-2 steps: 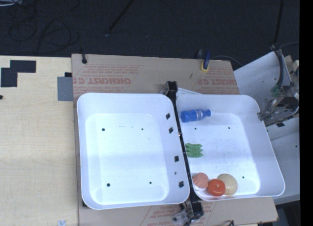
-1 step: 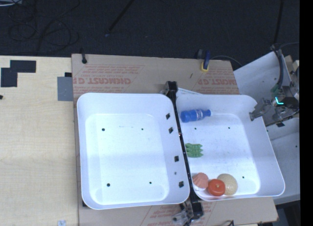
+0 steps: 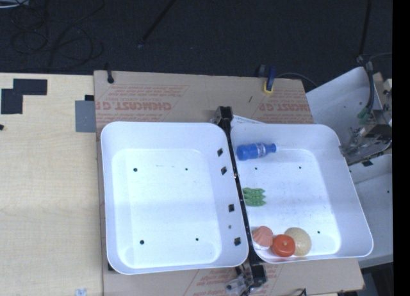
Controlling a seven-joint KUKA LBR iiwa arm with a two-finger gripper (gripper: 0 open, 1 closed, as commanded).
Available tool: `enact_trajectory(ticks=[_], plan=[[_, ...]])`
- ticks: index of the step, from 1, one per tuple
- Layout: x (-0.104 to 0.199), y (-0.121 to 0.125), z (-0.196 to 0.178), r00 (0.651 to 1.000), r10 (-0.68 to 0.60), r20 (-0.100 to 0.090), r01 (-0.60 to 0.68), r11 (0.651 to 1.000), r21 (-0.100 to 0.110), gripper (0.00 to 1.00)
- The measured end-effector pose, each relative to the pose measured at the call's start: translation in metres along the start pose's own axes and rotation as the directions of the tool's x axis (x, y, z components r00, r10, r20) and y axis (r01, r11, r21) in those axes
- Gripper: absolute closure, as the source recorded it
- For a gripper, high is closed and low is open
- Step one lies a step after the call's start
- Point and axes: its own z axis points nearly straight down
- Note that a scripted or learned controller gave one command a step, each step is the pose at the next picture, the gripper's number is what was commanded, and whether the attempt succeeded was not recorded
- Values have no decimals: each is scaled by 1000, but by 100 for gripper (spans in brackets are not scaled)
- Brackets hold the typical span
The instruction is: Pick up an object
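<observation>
I have the one camera view, looking down at a slant on both bins. All the candidates for picking lie in the right bin (image 3: 333,186), a shallow tray of smooth white plastic with rounded corners.

A blue bottle (image 3: 256,151) lies on its side near the far left corner of that bin, its paler cap end pointing toward the right wall. Midway along the left wall sits a small green ribbed piece (image 3: 254,197), knobbly and flat, close against the wall.

Three rounded things crowd the near left corner. They are a pale pink disc (image 3: 261,235), a glossy red-orange ball (image 3: 283,245) touching it, and a matte cream dome (image 3: 299,239) just behind the ball.

Just outside the right bin's right rim, near its far right corner, a dark piece of metal hardware (image 3: 367,138) hung with cables stands over a white sheet. I cannot tell whether it is the claw, and I cannot tell whether the claw is released or clenched. Every object lies well apart from that hardware. The bottle is the nearest to it, and the three round things are the farthest.

The left bin (image 3: 109,179) is the same white plastic, with small dark dots on its floor. Its right rim touches the right bin's left rim, and black clips (image 3: 231,207) line the seam. Both bins rest on brown cardboard (image 3: 147,99) with red print, which lies on a pale wooden bench (image 3: 45,192).
</observation>
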Motion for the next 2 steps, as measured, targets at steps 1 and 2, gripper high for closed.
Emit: enact_trajectory(ticks=[1,2], plan=[[0,0,0,1000,0,0,0,1000,1,0],[-1,0,-9,1000,-2,0,2,1000,1,100]])
